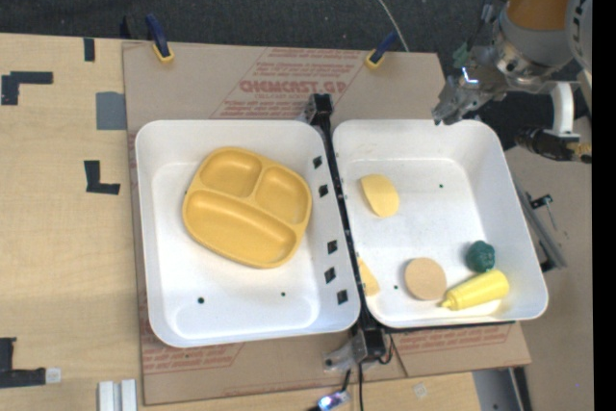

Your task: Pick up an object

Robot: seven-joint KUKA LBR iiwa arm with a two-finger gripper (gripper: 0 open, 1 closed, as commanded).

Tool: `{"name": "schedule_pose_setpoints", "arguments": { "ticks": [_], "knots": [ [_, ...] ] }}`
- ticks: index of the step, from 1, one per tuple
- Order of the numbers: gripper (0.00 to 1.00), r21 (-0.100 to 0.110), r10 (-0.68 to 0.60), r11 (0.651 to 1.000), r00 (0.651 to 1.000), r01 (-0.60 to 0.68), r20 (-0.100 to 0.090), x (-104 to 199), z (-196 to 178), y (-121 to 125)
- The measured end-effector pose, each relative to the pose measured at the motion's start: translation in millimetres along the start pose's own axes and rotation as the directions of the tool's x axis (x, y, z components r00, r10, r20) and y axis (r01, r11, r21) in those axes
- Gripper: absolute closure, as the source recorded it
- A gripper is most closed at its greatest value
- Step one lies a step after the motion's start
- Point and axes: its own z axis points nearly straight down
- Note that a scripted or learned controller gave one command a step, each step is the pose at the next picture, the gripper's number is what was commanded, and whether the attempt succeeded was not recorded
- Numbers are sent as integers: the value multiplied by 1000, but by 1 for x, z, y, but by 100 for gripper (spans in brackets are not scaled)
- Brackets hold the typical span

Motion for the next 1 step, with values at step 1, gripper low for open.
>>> {"name": "schedule_pose_setpoints", "arguments": {
  "ticks": [1],
  "knots": [
    [100,3,0,1000,1000,0,-1,1,-17,1]
  ]
}}
